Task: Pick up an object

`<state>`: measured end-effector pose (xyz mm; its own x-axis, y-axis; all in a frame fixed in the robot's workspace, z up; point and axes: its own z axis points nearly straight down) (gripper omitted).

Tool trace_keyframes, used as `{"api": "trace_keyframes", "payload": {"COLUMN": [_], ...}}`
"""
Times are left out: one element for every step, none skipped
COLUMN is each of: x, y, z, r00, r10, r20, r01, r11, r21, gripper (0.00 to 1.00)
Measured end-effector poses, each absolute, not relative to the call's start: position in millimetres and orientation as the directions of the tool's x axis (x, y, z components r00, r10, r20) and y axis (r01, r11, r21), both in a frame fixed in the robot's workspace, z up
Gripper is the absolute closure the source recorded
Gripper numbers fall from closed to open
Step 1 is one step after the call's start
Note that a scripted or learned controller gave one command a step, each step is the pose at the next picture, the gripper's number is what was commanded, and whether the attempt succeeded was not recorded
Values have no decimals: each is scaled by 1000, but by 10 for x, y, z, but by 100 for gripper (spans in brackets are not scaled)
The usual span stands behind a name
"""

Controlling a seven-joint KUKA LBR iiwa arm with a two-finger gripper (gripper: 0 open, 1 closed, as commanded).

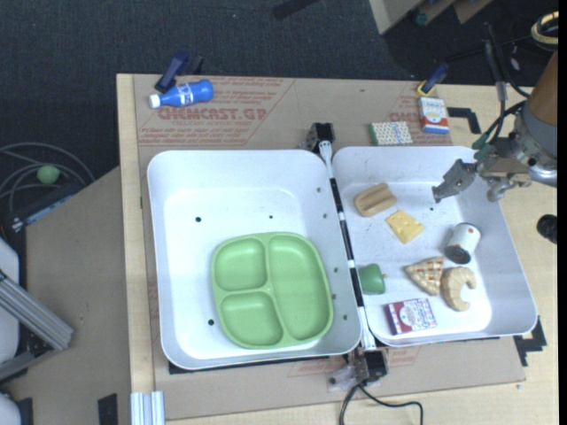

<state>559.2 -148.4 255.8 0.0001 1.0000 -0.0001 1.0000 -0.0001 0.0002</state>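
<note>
Claw (454,184) hangs over the right bin's (518,277) far side with nothing in it; can't tell how open. Closest grab: bread roll (375,199), lying just left, long axis running left-right.

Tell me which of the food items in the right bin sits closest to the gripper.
The tan bread-roll piece, at the far left of the right bin. It lies just left of the gripper; the yellow cheese wedge and the croissant sit nearer the camera, farther off.

On the counter (266,104), the left bin (177,184) holds a divided plate (270,289), while the right bin (505,237) holds a bread roll (375,199), cheese wedge (406,227), cup (462,242), croissant (458,288) and small box (409,316).
</note>
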Motion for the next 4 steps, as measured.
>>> {"api": "trace_keyframes", "payload": {"x": [5778,6002,5753,5263], "y": [-2229,-2155,-2181,-2082], "z": [2022,846,856,844], "r00": [1,-5,-5,0], "r10": [1000,1000,1000,1000], "r20": [-1,10,10,1], "r01": [1000,1000,1000,1000], "r11": [-1,5,5,0], "r21": [-1,-1,1,-1], "gripper": [0,0,0,0]}}
